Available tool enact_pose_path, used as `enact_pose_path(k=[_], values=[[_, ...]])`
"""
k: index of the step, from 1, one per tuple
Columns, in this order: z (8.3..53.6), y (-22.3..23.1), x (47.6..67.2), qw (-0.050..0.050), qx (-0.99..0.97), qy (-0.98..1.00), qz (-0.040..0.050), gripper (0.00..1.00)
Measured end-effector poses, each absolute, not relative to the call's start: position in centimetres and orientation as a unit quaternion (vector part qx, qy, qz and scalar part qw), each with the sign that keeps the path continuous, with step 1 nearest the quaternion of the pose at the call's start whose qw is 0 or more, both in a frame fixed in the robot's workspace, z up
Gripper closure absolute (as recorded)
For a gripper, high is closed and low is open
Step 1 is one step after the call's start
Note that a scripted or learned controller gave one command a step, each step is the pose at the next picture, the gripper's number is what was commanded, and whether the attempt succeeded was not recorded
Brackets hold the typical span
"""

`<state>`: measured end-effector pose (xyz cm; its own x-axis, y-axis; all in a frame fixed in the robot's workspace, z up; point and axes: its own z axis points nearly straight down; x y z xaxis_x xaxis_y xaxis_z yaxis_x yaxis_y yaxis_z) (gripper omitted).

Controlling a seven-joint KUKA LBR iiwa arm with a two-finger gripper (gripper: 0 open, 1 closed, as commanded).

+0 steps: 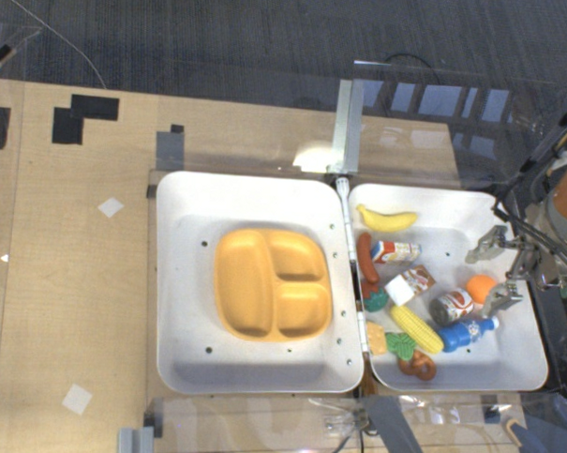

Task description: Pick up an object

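Right bin (516,372), cluttered toys, gripper (500,266) above

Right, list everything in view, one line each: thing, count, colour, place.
bins: 2, white, side by side on the bench
divided tray: 1, yellow, middle of the left bin
banana: 1, yellow, top left of the right bin
sausage: 1, red-brown, along the right bin's left wall
corn cob: 1, yellow, lower middle of the right bin
can: 1, grey and red, right of the corn
orange ball: 1, orange, beside the can
bottle: 1, blue, lower right of the right bin
pretzel: 1, brown, the right bin's front edge
gripper: 1, grey metal, above the right bin's right side
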<state>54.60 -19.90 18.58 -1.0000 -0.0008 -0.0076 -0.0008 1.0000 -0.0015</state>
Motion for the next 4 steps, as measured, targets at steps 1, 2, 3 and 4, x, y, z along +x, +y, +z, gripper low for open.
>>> enact_pose_path(k=[1, 2, 3, 4], values=[[10.6, -20.4, 59.7, 0.009, 0.050, 0.999, -0.0015, 0.00], [11.8, -20.5, 58.4, 0.005, 0.243, 0.970, 0.0002, 0.00], [10.9, -20.4, 61.4, 0.006, 0.186, 0.982, -0.0001, 0.00], [11.3, -20.6, 57.9, 0.004, 0.339, 0.941, 0.0005, 0.00]])
